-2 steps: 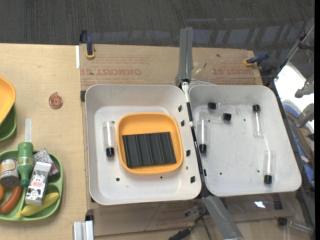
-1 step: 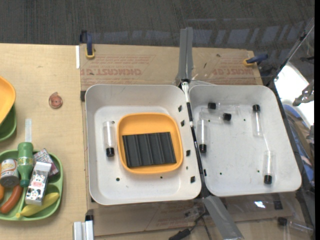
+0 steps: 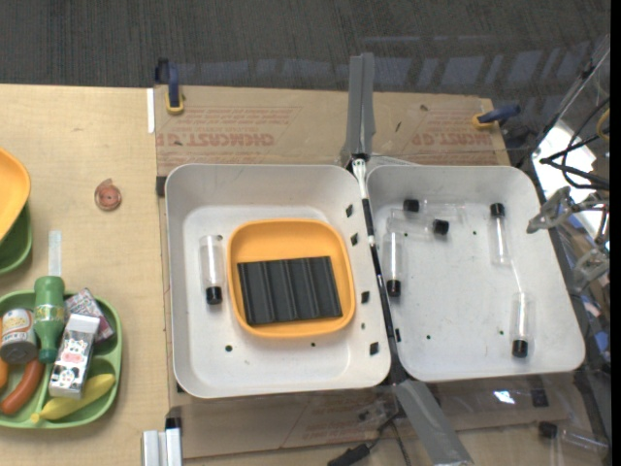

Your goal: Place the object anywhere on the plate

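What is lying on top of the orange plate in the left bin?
A dark ribbed rectangular object lies flat on the orange plate, covering most of its middle. The plate surface beneath it is hidden.

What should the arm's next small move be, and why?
Probably reach in over the right bin toward the tube near its front right corner: it lies clear of the others, and no tube is on the plate yet.

Cardboard sheet (image 3: 291, 129) under the bins carries red print, upside down, reads roughly "CHEMCAST GP"; other labels too small to read.
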### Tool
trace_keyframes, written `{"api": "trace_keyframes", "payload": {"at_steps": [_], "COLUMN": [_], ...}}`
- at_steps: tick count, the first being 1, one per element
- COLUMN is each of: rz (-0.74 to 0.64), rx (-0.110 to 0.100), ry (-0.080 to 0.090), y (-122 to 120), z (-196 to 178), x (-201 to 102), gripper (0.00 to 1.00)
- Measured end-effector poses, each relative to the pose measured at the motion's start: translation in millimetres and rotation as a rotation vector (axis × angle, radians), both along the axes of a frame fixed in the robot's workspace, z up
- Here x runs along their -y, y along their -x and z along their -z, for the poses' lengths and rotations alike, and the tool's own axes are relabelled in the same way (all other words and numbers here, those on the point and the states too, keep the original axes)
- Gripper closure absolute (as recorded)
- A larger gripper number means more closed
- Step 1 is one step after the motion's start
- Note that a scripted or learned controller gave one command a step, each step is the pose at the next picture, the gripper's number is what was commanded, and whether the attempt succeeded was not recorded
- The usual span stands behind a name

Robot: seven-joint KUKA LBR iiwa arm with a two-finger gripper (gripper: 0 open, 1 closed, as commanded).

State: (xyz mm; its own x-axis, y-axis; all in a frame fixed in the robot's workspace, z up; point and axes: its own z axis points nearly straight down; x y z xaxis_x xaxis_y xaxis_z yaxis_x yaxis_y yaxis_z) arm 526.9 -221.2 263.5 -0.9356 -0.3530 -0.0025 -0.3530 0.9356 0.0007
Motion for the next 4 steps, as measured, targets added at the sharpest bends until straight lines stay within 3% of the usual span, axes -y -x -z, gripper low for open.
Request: {"api": "trace_keyframes", "payload": {"at_steps": [1,2,3,4], "rz": [-0.035,-0.014,-0.013,-0.32], "rx": [0.003,0.004,0.004,0.0], "ry": [0.001,0.002,0.002,0.0], "y": [38,40,40,34], "z": [-74,-82,-82,-25], "x": [1,1,1,0], "gripper": [0.0,0.0,0.0,0.0]}}
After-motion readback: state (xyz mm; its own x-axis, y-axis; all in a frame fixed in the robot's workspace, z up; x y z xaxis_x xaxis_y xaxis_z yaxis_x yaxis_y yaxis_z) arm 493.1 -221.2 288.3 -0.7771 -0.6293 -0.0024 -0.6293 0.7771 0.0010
